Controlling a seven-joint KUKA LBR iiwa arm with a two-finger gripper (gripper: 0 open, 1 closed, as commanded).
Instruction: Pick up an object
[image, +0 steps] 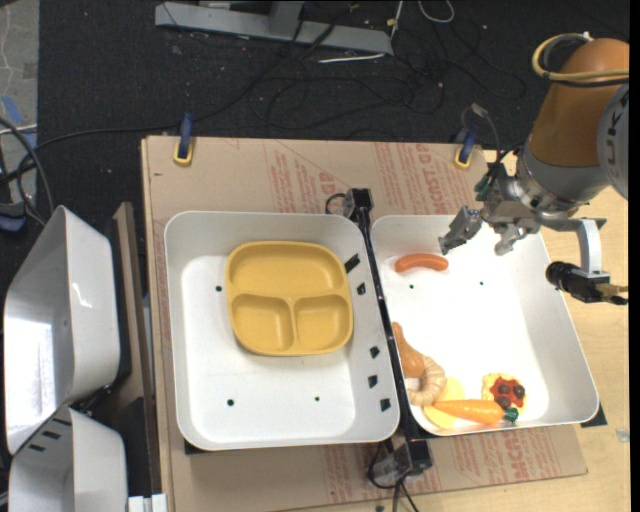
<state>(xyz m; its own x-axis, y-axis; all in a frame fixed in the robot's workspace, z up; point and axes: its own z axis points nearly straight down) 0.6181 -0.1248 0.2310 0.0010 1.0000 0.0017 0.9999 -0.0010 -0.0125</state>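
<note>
White bins sit side by side on the bench. A sausage (421, 263) lies alone at the far left of the right bin (540, 330). The gripper (484, 232) hangs just right of it, spread and holding nothing. It should slide left over the middle, drop straight, then pinch.

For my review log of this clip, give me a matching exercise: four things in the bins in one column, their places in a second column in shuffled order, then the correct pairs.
Things:
1. yellow divided plate
2. sausage
3. carrot
4. gripper

Places:
A. near front edge of the right bin
B. above the back of the right bin
C. middle of the left bin
D. back left part of the right bin, lying alone

Pairs: 1-C, 2-D, 3-A, 4-B
</note>
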